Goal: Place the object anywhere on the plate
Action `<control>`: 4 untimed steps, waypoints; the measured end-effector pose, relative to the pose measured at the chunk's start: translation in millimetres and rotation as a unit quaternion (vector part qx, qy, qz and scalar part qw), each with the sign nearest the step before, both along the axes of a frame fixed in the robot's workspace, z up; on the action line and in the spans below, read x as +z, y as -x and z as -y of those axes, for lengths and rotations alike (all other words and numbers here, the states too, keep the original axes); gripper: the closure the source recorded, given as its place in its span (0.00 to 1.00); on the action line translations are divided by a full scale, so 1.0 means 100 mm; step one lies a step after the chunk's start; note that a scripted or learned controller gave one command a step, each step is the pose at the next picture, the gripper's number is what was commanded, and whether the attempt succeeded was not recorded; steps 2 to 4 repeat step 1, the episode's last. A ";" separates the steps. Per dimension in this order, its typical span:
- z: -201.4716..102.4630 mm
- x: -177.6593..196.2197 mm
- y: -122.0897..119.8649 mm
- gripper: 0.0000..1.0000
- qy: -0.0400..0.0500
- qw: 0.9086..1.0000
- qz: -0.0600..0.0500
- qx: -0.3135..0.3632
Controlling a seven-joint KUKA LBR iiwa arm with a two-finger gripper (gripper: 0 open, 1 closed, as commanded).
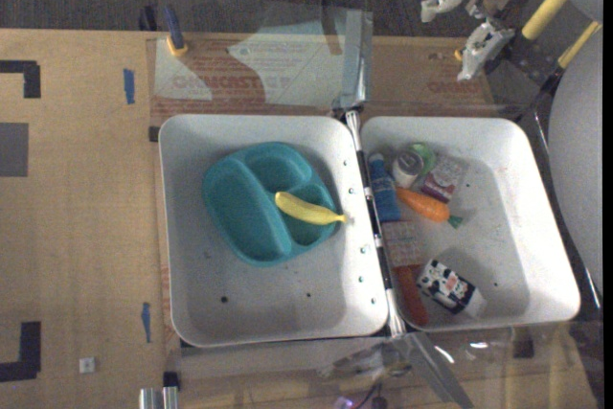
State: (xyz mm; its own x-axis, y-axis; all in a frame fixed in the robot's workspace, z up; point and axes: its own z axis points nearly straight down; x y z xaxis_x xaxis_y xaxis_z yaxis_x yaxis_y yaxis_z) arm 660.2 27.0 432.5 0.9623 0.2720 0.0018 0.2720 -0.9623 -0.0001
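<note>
A: Where is the gripper [464,22]?

B: Up beyond the far rim of the right bin [536,170], clear of both bins. Its two pale fingers [482,47] stand wide apart, with nothing between them.

A: What lies nearest below it?

B: Inside the right bin, down and a little left of the gripper, a small round can [410,164] sits beside a pink packet [443,177]. Just past those is a carrot [425,204], with a blue bottle [382,191] against the bin's left wall. Further down lie a red item [410,292] and a black-and-white carton [447,286].

A: And the banana [308,210]?

B: Well off to the lower left of the gripper, in the left bin [192,302]. It rests on the teal plate [244,206], lying across the raised divider, with one end reaching the plate's right edge.
</note>
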 end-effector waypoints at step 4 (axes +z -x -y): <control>0.01 0.02 0.80 0.00 0.000 1.000 -0.001 0.006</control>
